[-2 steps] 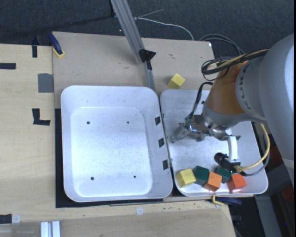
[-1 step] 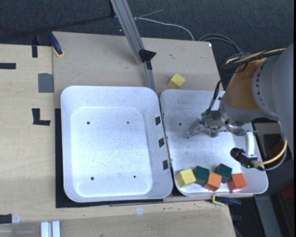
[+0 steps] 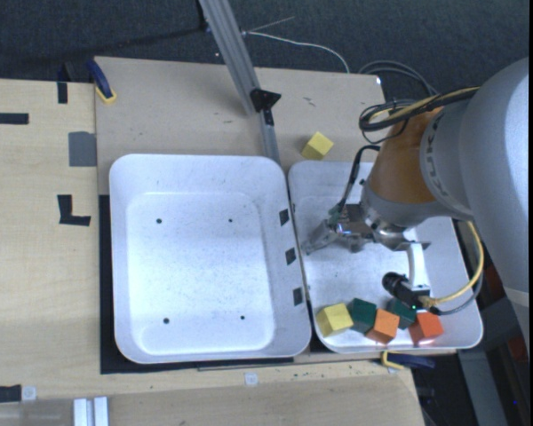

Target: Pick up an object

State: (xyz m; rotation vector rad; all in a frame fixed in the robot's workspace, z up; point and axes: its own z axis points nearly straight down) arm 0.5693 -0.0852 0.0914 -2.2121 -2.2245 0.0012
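1. Lying in the near corner of the right bin (image 3: 453,229): a cluster of blocks, a yellow block (image 3: 334,317), a green block (image 3: 363,311), an orange block (image 3: 385,325) and a red-orange block (image 3: 426,327), set touching or just beside one another along the bin's front wall.
2. Sitting apart from these, outside both bins, on the bench just beyond the right bin's far edge: a second yellow cube (image 3: 318,145).
3. Hanging over the middle-left of the right bin, near the wall shared with the left bin (image 3: 195,256): the gripper (image 3: 324,235), well apart from the cluster and holding nothing that can be seen.
4. Cannot tell how the jaws stand; blurred and small at this slant, so not safe to call wide or narrow.
5. Reaching in from the right: the arm (image 3: 480,149), its orange band (image 3: 400,167) above the wrist, with a yellow cable (image 3: 469,278) looping down close to the red-orange block.
6. To do the step well, likely best to choose the yellow block at the cluster's left end, since its left side looks free.
7. Worth coming straight down with jaws spread across its free faces, not across the touching neighbour.
8. Risk to weigh: crowding against the front wall may leave little room for one finger, and a shove could push blocks tighter together.
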